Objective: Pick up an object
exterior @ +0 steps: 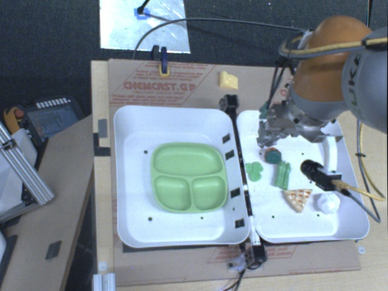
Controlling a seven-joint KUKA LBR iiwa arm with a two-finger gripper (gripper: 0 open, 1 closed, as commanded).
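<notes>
Camera view. Operator: Report the grey two-finger gripper.

Technician: It is low over the right white bin, near the bin's far left corner. Its opening cannot be told, and no object shows in its hold.

Operator: Where is the object to pick?

Technician: The teal round toy lies just beside the gripper. As the nearest item, it is judged the target. The green block and the pizza-slice toy lie toward the near edge.

Operator: Any writing?

Technician: "CHEMCAST GP", in red, on the brown cardboard sheet beyond the left white bin.
</notes>
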